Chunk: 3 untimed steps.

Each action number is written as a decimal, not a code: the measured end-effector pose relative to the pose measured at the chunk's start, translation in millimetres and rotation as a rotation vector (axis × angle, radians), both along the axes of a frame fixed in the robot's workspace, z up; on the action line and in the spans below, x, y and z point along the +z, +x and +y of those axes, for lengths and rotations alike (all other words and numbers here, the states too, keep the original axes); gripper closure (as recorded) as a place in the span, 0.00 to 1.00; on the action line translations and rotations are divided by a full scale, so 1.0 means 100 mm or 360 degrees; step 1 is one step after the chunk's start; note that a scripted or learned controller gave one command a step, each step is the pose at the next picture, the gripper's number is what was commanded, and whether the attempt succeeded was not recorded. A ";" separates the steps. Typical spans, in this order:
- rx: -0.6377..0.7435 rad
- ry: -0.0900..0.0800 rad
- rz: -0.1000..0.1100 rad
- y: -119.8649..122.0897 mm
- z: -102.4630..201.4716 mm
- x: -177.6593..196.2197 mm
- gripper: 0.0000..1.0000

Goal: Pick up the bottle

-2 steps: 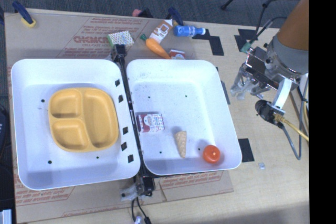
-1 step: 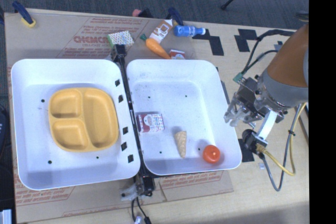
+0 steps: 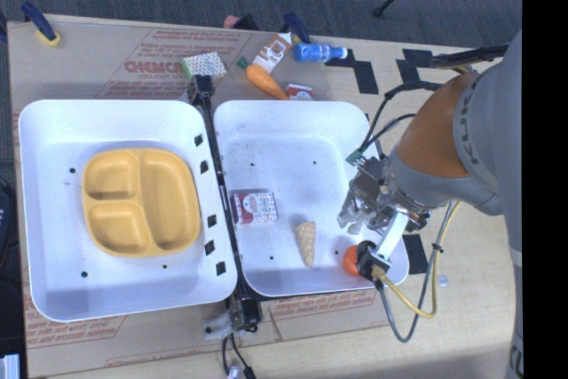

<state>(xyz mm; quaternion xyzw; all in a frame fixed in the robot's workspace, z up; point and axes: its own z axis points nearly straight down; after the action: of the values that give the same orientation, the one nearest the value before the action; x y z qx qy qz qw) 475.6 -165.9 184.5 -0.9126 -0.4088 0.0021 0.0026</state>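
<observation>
Looming over the right bin (image 3: 293, 115), our grey arm hangs its gripper (image 3: 371, 213) low by the bin's right wall, and we cannot tell its grip. Our bottle (image 3: 318, 52), smooth, round and blue, lies outside on the cardboard behind the bins, well apart. We might grab wrong: the cone (image 3: 305, 242) and little orange ball (image 3: 352, 259) sit much closer.

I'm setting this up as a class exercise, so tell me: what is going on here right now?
A grey robot arm with an orange band reaches in from the right, its claw low over the right-hand white bin. That bin holds a small red carton, a pale cone and an orange ball. The blue bottle lies outside, on the bench behind the bins. A yellow divided plate sits in the left bin.
</observation>
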 end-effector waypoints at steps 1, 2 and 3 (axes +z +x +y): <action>-0.1010 -0.0004 0.0000 0.01 0.32 -0.04 1.00; -0.0974 -0.0002 0.0004 0.00 0.66 -0.13 1.00; -0.0908 -0.0004 0.0000 0.00 -0.01 0.05 1.00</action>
<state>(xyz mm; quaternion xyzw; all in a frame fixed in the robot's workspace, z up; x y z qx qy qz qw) 475.8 -166.6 189.1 -0.9908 -0.1356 0.0018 0.0021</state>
